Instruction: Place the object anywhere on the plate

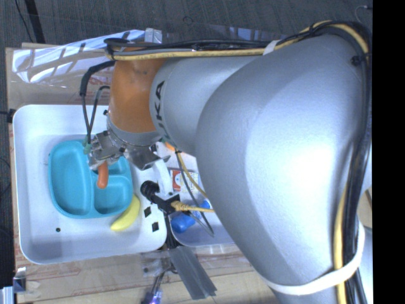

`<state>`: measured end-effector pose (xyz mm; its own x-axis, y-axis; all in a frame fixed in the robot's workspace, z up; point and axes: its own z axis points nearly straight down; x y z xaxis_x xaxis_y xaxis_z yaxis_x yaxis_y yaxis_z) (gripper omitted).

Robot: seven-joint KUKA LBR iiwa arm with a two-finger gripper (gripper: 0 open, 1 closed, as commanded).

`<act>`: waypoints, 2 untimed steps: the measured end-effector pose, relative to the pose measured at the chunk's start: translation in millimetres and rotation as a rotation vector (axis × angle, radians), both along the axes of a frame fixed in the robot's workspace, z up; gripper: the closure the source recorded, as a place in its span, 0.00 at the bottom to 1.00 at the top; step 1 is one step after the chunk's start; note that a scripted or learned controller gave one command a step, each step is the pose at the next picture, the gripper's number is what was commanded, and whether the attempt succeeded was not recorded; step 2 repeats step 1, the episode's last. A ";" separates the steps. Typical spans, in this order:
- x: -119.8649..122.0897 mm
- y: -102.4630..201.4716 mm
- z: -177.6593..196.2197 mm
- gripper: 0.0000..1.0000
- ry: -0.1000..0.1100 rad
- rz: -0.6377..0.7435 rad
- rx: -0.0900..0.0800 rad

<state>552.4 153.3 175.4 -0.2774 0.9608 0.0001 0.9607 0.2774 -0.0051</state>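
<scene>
One orange carrot-like object point(102, 178) hangs over the blue divided plate point(71, 182), seemingly pinched by the end effector point(101, 160). Judging from this, only the release is left. A yellow banana point(127, 215) lies just beside the plate.

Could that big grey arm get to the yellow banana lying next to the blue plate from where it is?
Probably yes. The banana lies uncovered in the left bin, against the blue plate's near corner. The gripper hangs just above the plate, by an orange object, so only a short shift seems needed.
</scene>
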 end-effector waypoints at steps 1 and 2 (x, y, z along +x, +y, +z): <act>0.1 -0.2 0.1 0.00 0.000 0.000 0.000; 0.1 -0.2 0.1 0.00 0.000 0.000 0.000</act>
